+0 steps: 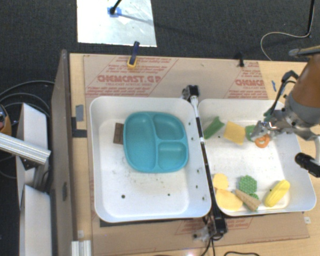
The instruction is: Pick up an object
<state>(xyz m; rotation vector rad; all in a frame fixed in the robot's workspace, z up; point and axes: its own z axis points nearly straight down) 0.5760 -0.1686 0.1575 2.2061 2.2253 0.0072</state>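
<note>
bench: tan board under both bins, red print along its far side; dark carpet beyond, a shiny sheet (116, 14) lying on it
bins: 2, white; divider (200, 143) is the landmark
left of divider: 1 teal compartment plate (155, 142), 1 brown block (118, 133) at its far-left edge
right of divider: 1 green piece (213, 127), 1 yellow block (235, 133), 1 orange ring (262, 141), 1 green studded piece (248, 184), 1 corn cob (276, 192), pale yellow slices (224, 192) nearest it
gripper (263, 128): far-right of divider, over the orange ring; finger gap, can't tell

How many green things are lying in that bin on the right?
3: a green wedge near the bin's left wall at the top, a green piece beside the gripper, and a round bumpy green one low in the middle. More may hide under the arm.
</note>
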